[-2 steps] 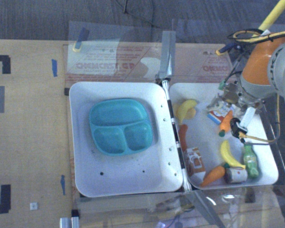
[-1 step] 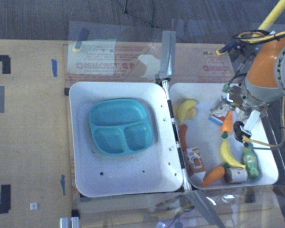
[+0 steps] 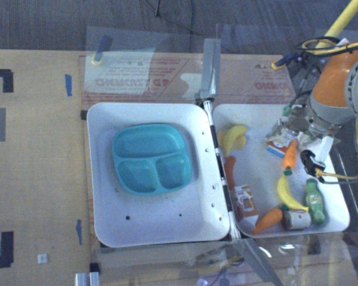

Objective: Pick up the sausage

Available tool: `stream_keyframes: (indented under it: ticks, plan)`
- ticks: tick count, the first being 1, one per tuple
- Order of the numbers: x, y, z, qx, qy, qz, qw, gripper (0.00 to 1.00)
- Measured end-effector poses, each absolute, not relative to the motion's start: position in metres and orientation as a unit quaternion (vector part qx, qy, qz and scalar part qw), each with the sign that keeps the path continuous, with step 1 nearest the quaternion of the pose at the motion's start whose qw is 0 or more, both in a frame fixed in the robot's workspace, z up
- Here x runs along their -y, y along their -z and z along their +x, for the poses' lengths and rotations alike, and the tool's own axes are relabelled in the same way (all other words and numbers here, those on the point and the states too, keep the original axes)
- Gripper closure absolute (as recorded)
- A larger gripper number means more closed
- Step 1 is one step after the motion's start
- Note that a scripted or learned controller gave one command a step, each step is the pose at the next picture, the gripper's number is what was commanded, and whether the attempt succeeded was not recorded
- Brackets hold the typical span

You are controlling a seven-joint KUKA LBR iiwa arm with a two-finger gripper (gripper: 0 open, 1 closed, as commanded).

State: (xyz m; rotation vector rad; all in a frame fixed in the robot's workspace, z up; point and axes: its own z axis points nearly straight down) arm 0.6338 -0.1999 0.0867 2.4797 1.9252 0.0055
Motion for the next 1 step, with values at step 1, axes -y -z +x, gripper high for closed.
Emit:
stream_keyframes:
  ticks: [1]
  plan:
    - [0.2011,-0.0963,0.6337,-0.612,-0.0025,0.791,0.001,1.0]
